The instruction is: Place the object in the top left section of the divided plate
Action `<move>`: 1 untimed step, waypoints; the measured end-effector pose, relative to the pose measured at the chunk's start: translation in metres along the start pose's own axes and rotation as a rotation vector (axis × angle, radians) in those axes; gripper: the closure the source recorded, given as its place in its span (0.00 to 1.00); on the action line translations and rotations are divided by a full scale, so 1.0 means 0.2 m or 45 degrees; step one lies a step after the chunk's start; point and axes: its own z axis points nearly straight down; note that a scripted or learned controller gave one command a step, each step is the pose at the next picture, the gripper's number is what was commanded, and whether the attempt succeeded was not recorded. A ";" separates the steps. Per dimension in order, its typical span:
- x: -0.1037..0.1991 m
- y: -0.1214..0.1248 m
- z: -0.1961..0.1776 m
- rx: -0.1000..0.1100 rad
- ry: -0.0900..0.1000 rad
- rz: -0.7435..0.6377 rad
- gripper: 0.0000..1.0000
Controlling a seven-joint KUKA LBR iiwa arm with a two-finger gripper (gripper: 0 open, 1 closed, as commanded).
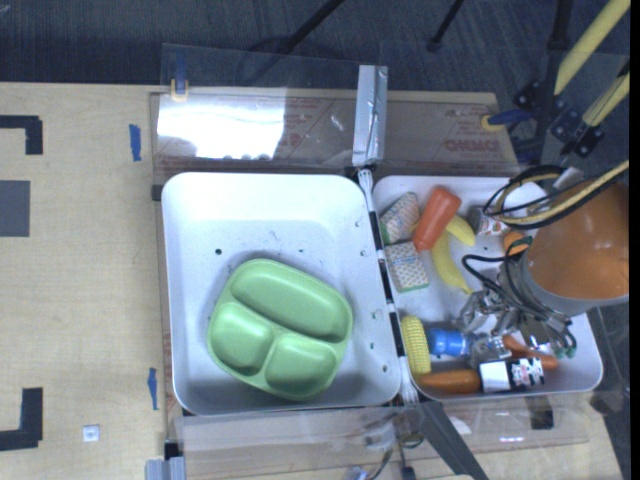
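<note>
**End effector low over the right bin, green plate bare in the left**

Nearest the camera and to the right of the divided plate, an orange stick-shaped toy lies along the front wall of the right bin. A small black-and-white bottle lies on its side just right of that toy.

The plate itself is green and sits in the front half of the left bin, with nothing in any of its sections. Just right of the plate, past the wall between the bins, lie a yellow corn cob and then a blue bottle.

The end effector hangs low just beyond the blue bottle, in a tangle of cables. Whether it is wide, narrow or holding anything cannot be told. The orange band of the arm bulks over it, further right of the plate.

The things that could go onto the plate all lie in the right bin. Further back and right of the plate are a checked block, a banana, a carrot and a second checked block.

Behind the plate, past the bins' rear walls, a clear panel stands on the pale wooden worktop.
</note>
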 end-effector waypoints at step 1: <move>-0.02 -0.01 0.00 0.000 0.002 -0.129 1.00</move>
